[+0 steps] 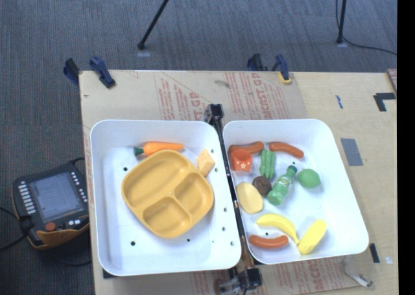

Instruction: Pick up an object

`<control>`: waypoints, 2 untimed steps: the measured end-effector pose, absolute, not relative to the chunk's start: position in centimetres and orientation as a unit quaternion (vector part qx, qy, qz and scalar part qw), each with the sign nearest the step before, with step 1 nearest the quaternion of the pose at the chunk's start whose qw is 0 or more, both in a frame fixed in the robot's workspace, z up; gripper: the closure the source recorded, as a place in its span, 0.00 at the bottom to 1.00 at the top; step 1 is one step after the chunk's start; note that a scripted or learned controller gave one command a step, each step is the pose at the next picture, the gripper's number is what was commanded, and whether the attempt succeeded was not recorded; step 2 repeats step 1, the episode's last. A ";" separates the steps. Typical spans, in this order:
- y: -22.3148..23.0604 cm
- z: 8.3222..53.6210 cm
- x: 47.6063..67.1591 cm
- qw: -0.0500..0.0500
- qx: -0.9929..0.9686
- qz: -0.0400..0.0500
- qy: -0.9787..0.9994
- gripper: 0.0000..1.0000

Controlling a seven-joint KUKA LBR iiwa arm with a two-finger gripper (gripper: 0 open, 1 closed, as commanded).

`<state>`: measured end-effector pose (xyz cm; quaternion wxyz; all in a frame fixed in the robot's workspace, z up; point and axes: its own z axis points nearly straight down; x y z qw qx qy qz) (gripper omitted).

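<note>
Plainly no pick has begun: the toys lie loose in the right bin (pixel 343 157), and the arm's fingers cannot be judged from this view. Best target is the green ball (pixel 309 178), apart from its neighbours near the far side. The green bottle (pixel 283 185) touches a brown piece (pixel 262 185), so it risks a crowded, slipping grasp

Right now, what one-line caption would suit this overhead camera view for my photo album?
Left bin holds a yellow divided tray and toy carrot; right bin holds a banana, green bottle and other toy foods.
</note>
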<state>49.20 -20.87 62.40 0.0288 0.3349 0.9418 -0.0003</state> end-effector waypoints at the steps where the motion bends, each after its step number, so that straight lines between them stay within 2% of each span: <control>1: -20.8 63.5 49.3 0.031 0.333 0.000 0.942 1.00; 2: -20.8 63.5 49.3 0.031 0.333 0.000 0.942 1.00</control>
